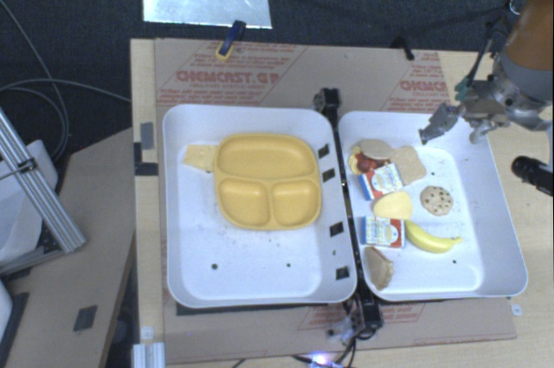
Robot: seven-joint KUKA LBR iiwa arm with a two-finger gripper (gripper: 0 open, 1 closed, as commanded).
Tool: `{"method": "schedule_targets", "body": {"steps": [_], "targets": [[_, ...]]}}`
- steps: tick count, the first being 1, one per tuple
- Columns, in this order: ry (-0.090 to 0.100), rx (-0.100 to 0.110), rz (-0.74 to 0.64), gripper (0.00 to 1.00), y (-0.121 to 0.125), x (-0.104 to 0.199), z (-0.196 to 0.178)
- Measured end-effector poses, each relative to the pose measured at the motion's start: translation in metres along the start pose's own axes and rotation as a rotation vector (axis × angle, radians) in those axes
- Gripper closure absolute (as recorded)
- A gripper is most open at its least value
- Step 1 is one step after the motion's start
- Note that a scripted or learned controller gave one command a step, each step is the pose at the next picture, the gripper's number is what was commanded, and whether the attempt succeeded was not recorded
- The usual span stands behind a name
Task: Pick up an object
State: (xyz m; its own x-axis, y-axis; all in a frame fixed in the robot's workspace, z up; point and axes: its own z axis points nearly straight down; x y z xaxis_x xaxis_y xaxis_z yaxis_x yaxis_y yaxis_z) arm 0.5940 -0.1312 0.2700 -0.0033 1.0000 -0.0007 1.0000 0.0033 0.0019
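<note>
**Gripper poised above right bin's far edge**

Gripper (457,122) fingers hang spread apart, holding nothing, over the right bin's (498,271) back rim. Below lie toy foods: a curved yellow banana (433,240), a round chocolate-chip cookie (436,201), a tan bread slice (408,164) and small printed cartons (382,231). The left bin (186,271) holds a smooth yellow three-compartment tray (265,180).

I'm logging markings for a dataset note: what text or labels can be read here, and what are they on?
"CHEMCAST. G P", red print on the board under the bins.
Same red print at upper right: partly covered, unreadable.
Red-and-white packet and blue packet: print too small.
</note>
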Motion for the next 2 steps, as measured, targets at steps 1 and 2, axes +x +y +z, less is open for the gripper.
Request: {"method": "schedule_targets", "body": {"steps": [1,2], "targets": [[0.004,0.012,-0.005,0.00,-0.008,0.041,0.115],[0.000,-0.002,-0.002,0.00,0.027,0.024,0.184]]}}
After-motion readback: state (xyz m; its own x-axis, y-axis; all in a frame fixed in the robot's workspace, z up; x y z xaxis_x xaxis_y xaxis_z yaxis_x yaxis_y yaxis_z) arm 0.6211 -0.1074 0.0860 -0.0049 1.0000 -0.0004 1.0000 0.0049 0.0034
